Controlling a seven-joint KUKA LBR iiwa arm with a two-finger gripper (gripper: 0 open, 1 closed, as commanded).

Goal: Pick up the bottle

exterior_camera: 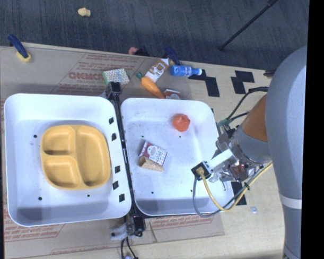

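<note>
A small blue bottle (183,71) lies on its side on the cardboard behind the right bin (164,203), outside it. Next to it lies a white bottle with an orange label (157,70), also outside the bins. My gripper (220,168) hangs over the right bin's right rim, well in front of and to the right of both bottles. It is seen from above, with yellow cable looped under it. Nothing shows in its grasp.
In the right bin lie a red round object (181,122) and a small red-and-white carton (152,155). The left bin (16,201) holds a yellow divided plate (75,155). An orange carrot (152,87) and a green packet (116,76) lie behind the bins.
</note>
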